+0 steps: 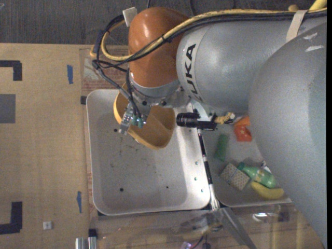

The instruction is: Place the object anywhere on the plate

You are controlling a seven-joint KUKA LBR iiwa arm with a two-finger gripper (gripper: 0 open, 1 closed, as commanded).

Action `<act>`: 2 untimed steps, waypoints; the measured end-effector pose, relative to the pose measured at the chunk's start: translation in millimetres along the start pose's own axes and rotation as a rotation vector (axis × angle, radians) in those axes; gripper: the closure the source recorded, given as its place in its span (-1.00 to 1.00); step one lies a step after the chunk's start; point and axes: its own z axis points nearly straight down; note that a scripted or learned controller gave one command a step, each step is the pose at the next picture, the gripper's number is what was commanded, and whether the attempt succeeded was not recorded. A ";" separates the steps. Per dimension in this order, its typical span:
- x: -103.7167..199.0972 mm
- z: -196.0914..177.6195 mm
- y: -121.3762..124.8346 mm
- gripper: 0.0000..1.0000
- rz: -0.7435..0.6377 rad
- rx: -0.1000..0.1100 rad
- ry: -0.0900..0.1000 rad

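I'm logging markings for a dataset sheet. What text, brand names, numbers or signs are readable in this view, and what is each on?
"KUKA": black letters running sideways on the grey arm, just beside its orange band.
The green bottle in the right bin may carry a label, but it is too small and blurred to read.
The blue tape marks on the bench carry no text.

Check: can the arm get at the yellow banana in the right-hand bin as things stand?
Probably yes, after retracting. The yellow banana lies uncovered near the bin's front edge, but the arm's gripper sits over the yellow-orange plate.
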 end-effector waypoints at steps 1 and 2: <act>-76.7 -27.9 -62.8 1.00 0.062 -0.005 0.002; -20.2 38.5 0.3 1.00 -0.098 0.000 0.002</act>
